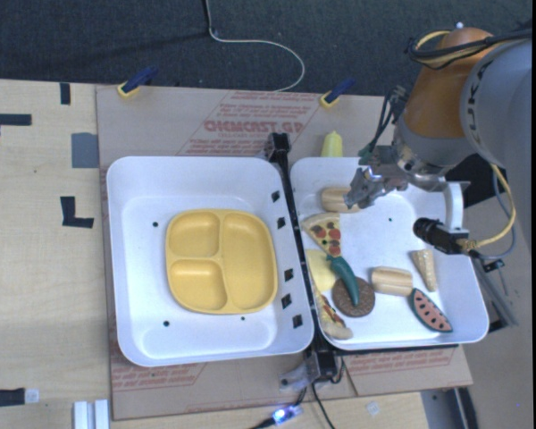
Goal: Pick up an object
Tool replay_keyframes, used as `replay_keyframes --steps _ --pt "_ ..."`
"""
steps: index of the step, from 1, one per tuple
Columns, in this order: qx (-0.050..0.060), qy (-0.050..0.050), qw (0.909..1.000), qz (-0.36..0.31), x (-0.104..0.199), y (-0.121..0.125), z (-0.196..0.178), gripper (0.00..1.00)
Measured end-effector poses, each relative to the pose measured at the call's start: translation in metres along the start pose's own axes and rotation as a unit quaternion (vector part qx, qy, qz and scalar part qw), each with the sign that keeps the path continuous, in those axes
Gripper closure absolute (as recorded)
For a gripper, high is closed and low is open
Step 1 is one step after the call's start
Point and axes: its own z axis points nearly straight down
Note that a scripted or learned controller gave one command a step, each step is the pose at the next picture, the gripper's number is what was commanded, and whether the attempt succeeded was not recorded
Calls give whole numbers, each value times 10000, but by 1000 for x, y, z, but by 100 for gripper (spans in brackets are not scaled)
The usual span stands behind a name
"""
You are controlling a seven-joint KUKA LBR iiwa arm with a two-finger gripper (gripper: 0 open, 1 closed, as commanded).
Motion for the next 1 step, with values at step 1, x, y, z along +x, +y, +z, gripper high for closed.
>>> replay_keyframes --steps 1 --pt "14 2 10000 4 0 1 -28 100"
